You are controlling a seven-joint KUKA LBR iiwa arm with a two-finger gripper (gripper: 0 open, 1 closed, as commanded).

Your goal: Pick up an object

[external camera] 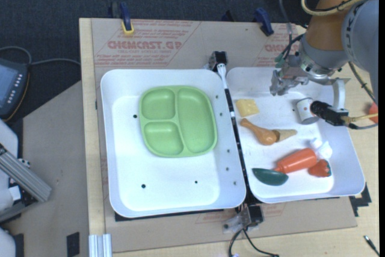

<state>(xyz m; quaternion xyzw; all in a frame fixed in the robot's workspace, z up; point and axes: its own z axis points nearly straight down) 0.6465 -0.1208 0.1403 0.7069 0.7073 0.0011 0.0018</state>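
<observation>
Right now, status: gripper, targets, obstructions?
Gripper over right white bin, back edge, holding nothing. Pale yellow block, tan wooden spoon, orange carrot lying loose below. Green divided plate in left white bin.

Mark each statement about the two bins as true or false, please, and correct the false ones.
1. The green plate lies in the left bin. True.
2. The green plate has two compartments. False: it has three.
3. The yellow block lies in the right bin. True.
4. The orange carrot sits on the green plate. False: it lies in the right bin.
5. The gripper hangs over the left bin. False: it is over the right bin's far end.
</observation>
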